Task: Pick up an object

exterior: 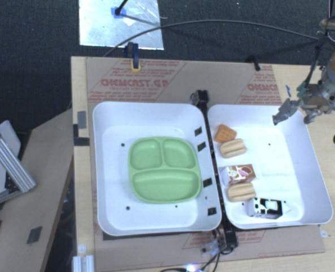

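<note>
The right bin (pixel 303 152) holds several small items along its left side: an orange wedge (pixel 225 133), a tan bread roll (pixel 233 147), a brown and white packet (pixel 240 173), a second tan roll (pixel 241 192) and a black and white object (pixel 266 208). My gripper (pixel 296 114) hangs over the bin's far right corner, well away from all of them. It is open, its two fingers spread with nothing between them.
The left bin (pixel 107 152) carries a green divided plate (pixel 164 169). A black divider with clips (pixel 208 152) runs between the bins. A metal sheet (pixel 119 16) lies beyond the bench and a cable arcs over the far side.
</note>
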`<act>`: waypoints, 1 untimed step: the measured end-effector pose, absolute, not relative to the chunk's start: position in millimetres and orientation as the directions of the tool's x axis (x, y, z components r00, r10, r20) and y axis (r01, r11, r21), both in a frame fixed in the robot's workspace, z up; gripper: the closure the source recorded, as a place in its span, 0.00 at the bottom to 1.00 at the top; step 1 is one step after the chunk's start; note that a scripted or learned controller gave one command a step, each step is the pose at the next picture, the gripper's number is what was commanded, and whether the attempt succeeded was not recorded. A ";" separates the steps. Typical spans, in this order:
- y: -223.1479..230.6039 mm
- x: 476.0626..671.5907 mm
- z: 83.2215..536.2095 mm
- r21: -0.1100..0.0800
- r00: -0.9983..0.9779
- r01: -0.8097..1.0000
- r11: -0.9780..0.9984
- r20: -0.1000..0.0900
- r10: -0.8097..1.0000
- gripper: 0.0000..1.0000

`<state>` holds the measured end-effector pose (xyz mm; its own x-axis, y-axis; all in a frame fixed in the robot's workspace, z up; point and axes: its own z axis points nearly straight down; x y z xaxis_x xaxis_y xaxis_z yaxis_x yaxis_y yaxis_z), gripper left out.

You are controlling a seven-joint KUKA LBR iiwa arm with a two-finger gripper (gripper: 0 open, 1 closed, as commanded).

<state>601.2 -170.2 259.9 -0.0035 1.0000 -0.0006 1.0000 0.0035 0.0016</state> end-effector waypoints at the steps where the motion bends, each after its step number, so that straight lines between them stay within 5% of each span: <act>1: -174.7 607.2 200.7 -0.002 -0.001 1.000 0.001 0.000 1.000 0.00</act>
<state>607.2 -174.7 200.7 -0.0010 1.0000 0.0001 1.0000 0.0010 -0.0023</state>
